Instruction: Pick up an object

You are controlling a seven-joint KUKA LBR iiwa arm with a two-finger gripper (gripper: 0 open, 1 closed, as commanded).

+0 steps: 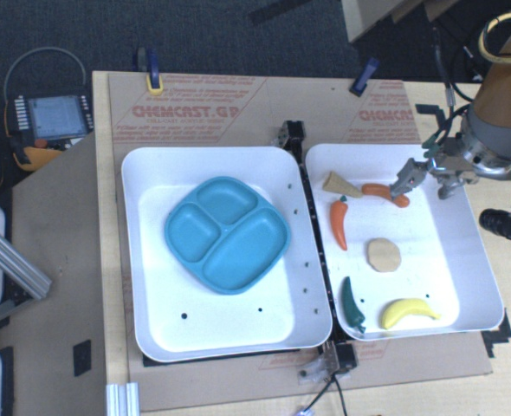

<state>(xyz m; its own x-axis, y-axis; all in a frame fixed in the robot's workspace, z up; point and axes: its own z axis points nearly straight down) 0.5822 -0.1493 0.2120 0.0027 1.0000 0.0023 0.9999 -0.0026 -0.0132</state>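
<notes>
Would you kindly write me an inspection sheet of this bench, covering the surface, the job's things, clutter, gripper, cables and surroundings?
Surface: brown board bearing left bin and right bin, side by side.
Job's things: in the right bin, a carrot, a sausage, a tan wedge, a round biscuit, a banana and a green pod against its left wall.
Clutter: blue divided plate in the left bin.
Gripper: gripper over the right bin's far right corner, beside the sausage; nothing seen between its fingers.
Cables: black cable at the near edge.
Surroundings: small screen unit at left, dark floor.
</notes>
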